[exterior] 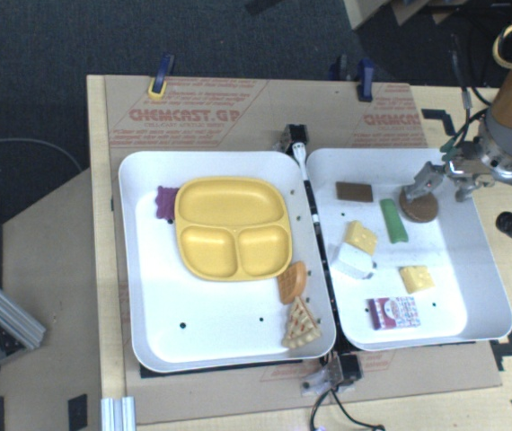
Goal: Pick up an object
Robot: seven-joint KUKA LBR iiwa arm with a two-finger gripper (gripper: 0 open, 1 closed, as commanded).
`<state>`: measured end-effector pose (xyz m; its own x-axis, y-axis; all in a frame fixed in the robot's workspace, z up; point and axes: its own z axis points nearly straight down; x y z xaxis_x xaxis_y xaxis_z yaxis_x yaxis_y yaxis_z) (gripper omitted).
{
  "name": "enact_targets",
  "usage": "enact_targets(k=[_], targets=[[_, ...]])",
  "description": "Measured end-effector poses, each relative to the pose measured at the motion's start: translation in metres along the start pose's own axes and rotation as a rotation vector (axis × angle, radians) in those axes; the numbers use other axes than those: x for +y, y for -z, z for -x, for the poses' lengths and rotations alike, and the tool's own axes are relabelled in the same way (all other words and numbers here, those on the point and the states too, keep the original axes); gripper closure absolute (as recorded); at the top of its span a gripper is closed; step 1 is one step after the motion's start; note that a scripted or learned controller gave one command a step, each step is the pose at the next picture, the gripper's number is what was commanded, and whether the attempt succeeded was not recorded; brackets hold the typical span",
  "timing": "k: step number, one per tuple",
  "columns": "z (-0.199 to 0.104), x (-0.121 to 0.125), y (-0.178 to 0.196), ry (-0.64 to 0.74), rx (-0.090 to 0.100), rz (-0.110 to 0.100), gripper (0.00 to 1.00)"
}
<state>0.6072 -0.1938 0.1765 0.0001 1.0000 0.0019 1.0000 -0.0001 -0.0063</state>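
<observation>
Reaching from right, claw (420,189) hovers over brown disc (420,207).

Two white bins (148,321) on bench (238,106)

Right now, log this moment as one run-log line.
stage: reaching | tool: over right white bin, above round brown disc | beside it: green stick | lifted: nothing visibly
</observation>
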Motion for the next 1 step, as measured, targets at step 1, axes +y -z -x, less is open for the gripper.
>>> enact_targets(k=[1], targets=[[0.0011,-0.0076,-0.0617,-0.001,0.001,-0.002,0.00]])
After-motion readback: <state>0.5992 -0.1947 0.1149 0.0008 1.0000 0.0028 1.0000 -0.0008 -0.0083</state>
